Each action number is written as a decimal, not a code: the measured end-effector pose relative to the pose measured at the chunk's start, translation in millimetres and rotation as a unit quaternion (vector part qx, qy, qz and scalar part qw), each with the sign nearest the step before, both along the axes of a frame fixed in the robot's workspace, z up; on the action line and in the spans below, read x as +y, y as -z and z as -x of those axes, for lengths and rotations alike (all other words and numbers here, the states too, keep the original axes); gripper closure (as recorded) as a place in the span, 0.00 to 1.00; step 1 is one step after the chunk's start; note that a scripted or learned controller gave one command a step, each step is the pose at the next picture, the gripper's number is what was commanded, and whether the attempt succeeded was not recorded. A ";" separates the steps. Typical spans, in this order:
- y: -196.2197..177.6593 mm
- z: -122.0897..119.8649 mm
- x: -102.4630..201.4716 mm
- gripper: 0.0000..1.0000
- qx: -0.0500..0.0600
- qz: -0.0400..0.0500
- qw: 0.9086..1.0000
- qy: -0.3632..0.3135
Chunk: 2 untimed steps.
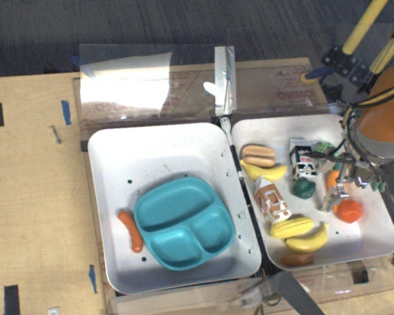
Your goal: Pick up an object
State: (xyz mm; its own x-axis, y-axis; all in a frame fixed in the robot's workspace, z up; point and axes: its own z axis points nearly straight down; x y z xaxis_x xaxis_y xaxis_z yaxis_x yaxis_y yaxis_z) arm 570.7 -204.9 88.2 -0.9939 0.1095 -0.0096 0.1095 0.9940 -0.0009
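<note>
The small carrot (333, 178) lies in the right bin (386, 243) beside an orange tomato (350, 210), with the claw (345, 180) low over it; whether it is spread or clamped I cannot tell. Nothing looks lifted, so the pickup seems still to do.

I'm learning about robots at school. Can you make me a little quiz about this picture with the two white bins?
1. True or false: the teal divided plate sits in the left bin.
2. What lies beside that plate on its left? A) a banana B) an orange sausage C) a cup
3. Fill in: the hot dog is in the ____ bin.

Key: 1 true; 2 B; 3 right.
</note>
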 end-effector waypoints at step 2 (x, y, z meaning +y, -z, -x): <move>-67.1 4.6 -15.5 0.00 -0.001 0.001 1.000 0.002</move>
